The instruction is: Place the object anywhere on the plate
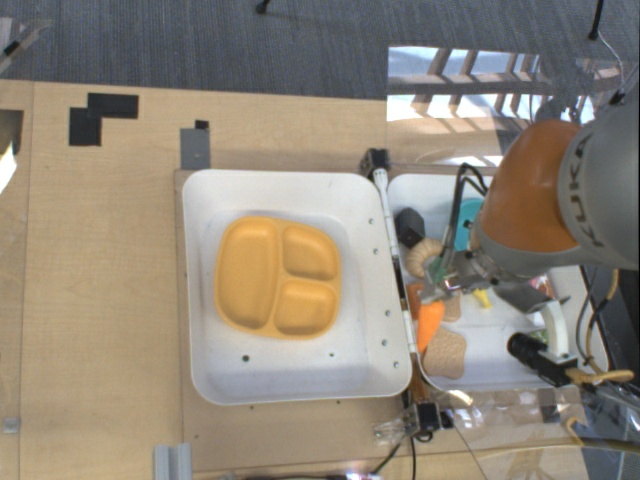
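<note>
You're looking down at a slant from above the bench (90,298), both bins in frame.

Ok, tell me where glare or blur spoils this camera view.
Camera view: strong glare on the reflective strip behind the right bin; the left bin is evenly lit, with soft shading around the yellow plate; the arm looks soft and hides much of the right bin, so the gripper is hard to read.
</note>
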You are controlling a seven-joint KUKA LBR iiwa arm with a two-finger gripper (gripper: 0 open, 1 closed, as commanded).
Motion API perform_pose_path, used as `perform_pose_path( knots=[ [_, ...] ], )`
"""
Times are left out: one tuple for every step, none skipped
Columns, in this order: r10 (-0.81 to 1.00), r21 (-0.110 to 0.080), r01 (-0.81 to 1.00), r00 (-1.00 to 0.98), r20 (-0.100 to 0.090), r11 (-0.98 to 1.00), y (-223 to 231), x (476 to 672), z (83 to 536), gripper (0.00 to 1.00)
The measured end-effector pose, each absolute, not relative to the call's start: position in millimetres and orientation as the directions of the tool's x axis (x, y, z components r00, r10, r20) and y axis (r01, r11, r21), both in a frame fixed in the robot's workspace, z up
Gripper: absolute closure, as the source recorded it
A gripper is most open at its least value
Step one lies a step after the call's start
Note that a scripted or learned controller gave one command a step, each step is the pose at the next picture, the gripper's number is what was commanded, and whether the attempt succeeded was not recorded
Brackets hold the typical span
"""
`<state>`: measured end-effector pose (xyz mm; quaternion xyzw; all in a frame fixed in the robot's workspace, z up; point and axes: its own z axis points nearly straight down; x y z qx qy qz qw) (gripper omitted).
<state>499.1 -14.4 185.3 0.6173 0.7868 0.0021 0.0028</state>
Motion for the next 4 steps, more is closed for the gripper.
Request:
perform_pose_path(
  knots=[
    [0.891,0.006,0.891,-0.455,0.0,0.455,77,498.6,193,1.0],
    [0.956,0.005,0.956,-0.293,0.002,0.293,159,532.2,194,1.0],
    [0.964,0.009,0.964,-0.267,0.002,0.267,211,572.2,228,1.0],
    [0.964,0.005,0.964,-0.266,0.0,0.266,209,571.9,227,0.0]
  ],
)
